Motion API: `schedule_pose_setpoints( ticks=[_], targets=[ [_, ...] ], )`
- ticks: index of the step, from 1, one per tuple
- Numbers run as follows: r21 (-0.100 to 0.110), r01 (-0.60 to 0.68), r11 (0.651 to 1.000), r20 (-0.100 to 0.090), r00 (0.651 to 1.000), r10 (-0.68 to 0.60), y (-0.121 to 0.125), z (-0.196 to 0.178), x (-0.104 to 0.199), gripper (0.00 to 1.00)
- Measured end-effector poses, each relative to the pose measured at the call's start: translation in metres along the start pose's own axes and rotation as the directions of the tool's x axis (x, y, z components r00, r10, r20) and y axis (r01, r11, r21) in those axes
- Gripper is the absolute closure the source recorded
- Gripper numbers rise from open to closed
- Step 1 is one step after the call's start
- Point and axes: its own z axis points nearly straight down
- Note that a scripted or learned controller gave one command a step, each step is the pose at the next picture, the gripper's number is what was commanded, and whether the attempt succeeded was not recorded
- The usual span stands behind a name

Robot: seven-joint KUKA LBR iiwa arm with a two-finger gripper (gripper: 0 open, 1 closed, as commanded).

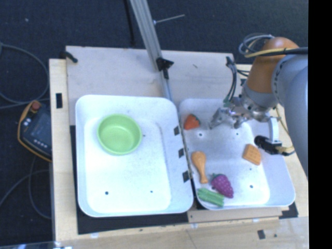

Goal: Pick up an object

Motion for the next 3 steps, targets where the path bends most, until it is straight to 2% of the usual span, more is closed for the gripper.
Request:
schedule_pose_setpoints(
  ticks=[1, 2, 3],
  targets=[
    [-0.004, -0.001, 1.0, 0.002, 1.0, 0.001, 0.0, 0.004, -0.002, 0.0],
    [-0.008, -0.001, 1.0, 0.003, 1.0, 0.001, 0.001, -0.009, -0.003, 1.0],
    [-0.013, 0.0, 1.0, 0.0, 1.0, 0.0, 0.0, -0.072, -0.01, 1.0]
  ],
)
